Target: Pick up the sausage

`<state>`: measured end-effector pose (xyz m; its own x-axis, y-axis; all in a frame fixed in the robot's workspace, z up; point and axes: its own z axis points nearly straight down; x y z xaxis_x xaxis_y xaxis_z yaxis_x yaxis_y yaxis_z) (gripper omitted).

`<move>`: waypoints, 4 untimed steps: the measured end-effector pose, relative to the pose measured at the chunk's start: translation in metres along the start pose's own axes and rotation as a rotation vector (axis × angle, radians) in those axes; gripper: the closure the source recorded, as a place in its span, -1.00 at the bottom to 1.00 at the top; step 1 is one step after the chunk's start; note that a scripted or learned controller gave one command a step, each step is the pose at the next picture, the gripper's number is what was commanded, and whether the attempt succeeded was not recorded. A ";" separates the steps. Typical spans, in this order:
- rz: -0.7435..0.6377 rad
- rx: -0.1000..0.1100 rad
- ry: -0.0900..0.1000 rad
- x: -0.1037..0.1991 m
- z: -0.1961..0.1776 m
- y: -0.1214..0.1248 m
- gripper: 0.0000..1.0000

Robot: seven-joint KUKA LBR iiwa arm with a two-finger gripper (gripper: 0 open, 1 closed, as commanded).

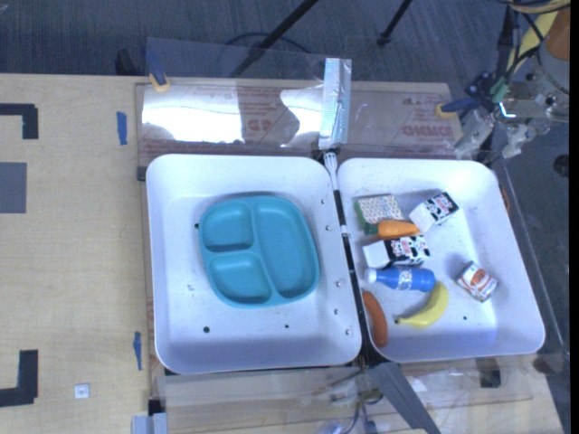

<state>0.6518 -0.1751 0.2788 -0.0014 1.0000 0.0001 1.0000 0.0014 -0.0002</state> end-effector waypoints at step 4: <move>0.663 0.000 -0.001 0.169 -0.003 -0.029 1.00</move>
